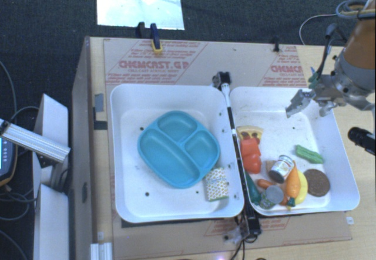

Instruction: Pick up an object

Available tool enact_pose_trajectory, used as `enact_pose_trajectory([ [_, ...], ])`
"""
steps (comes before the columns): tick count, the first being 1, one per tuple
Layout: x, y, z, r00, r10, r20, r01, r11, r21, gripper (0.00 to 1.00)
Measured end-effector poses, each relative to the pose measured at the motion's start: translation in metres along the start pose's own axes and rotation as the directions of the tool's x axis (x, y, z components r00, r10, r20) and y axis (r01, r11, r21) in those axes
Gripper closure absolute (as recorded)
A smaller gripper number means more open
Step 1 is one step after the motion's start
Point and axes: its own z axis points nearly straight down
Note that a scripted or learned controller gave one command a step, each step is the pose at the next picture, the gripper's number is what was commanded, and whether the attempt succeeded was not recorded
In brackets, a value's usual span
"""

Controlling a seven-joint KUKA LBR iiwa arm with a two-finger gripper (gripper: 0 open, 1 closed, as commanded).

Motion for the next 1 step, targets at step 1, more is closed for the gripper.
enact_pose_trajectory([
  [1, 0.0434, 0.0188, 0.0888, 1.000, -0.001, -0.001, 0.001, 1.000, 0.003, 0.00],
])
